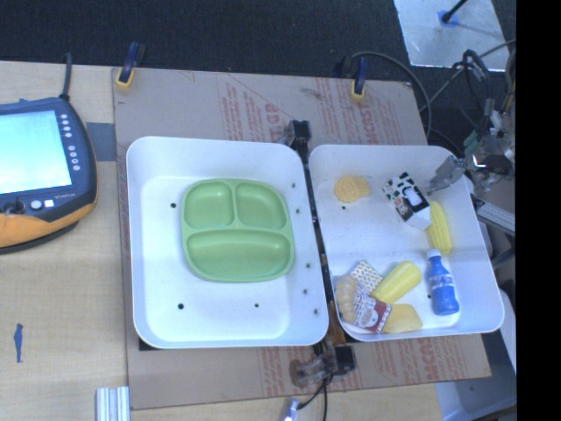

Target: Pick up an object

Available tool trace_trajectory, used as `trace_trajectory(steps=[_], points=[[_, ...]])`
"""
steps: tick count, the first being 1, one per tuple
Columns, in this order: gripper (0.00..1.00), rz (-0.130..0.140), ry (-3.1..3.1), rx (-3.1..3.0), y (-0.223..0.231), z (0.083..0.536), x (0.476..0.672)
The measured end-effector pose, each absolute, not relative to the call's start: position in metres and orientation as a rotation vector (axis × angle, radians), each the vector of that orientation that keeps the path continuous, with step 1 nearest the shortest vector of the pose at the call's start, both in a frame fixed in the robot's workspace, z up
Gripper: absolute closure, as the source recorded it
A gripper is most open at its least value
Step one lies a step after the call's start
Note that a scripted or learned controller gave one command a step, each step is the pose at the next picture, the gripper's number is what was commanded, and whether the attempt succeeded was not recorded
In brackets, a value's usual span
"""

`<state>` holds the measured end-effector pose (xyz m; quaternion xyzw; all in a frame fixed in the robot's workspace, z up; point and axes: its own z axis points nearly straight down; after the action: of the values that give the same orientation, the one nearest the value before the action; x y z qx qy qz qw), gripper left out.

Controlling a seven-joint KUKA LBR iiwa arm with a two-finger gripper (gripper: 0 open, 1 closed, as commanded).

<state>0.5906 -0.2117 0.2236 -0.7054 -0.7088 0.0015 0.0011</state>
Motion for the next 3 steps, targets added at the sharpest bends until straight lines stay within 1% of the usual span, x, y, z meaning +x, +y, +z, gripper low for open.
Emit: trace_trajectory(steps=[1, 2, 3], points=[[0.0, 0.006, -2.228, -2.214, -0.212, 0.091, 0.551], [1.0, 0.007, -2.232, -2.214, -0.213, 0.102, 0.552], [1.0, 0.003, -2.23, -2.212, -0.097, 0.152, 0.565]])
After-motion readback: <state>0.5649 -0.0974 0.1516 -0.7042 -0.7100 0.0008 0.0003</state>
